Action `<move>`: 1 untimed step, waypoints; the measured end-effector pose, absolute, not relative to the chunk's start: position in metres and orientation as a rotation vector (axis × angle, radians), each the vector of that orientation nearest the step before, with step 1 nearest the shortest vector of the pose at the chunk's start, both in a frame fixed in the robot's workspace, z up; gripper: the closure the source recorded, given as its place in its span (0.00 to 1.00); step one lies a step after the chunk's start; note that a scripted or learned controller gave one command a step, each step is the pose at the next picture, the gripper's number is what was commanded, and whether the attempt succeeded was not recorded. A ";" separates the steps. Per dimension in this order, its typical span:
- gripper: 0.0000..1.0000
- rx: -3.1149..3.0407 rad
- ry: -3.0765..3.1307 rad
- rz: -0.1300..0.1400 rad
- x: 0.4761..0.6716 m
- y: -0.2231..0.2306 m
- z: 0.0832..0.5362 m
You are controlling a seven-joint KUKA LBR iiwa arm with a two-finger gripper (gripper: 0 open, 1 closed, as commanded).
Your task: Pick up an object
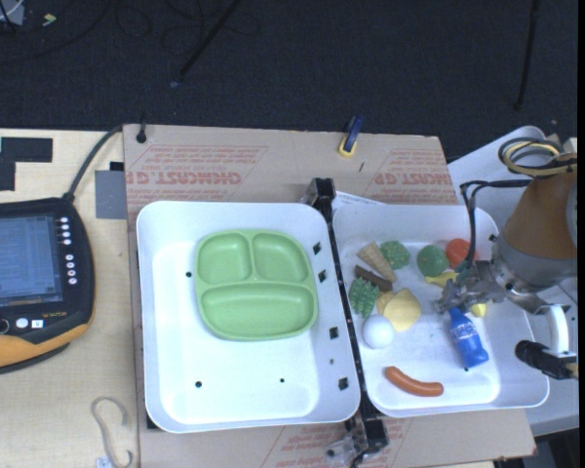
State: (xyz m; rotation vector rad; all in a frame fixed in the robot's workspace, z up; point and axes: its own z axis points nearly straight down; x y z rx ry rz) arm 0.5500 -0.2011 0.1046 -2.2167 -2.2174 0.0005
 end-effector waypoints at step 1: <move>1.00 -2.227 -2.220 -0.001 0.554 -0.213 0.157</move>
